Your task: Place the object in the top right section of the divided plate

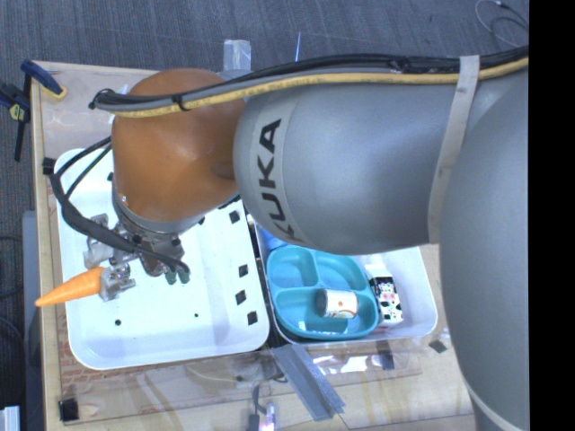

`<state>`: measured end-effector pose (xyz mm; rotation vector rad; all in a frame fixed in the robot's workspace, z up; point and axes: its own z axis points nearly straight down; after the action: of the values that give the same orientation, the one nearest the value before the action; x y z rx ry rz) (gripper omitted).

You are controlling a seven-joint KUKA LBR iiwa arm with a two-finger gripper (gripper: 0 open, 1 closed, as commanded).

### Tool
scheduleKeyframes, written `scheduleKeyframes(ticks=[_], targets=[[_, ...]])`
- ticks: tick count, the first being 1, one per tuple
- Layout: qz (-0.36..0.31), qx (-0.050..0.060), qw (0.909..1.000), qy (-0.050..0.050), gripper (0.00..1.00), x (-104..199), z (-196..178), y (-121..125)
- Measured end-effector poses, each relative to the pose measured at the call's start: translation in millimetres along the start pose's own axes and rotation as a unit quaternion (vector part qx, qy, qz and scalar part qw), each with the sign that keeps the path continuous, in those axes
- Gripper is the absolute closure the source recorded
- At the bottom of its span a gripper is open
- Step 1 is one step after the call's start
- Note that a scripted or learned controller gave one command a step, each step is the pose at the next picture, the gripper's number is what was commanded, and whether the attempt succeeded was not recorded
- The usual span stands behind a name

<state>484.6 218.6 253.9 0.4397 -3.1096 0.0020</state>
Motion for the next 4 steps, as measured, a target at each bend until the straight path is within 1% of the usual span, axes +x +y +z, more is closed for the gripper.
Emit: scheduleKeyframes(ticks=[1,2,3,4], targets=[[-0.023,0.0,0.9997,0.0,1.0,2,5,1],[-0.135,0.0,0.9908,-0.002,1.0,0,-5,-2],[-0.321,0.0,0.947,0.0,1.0,0,36,-4],[-0.389,0.0,0.9211,-0.001,1.0,20,55,-42]])
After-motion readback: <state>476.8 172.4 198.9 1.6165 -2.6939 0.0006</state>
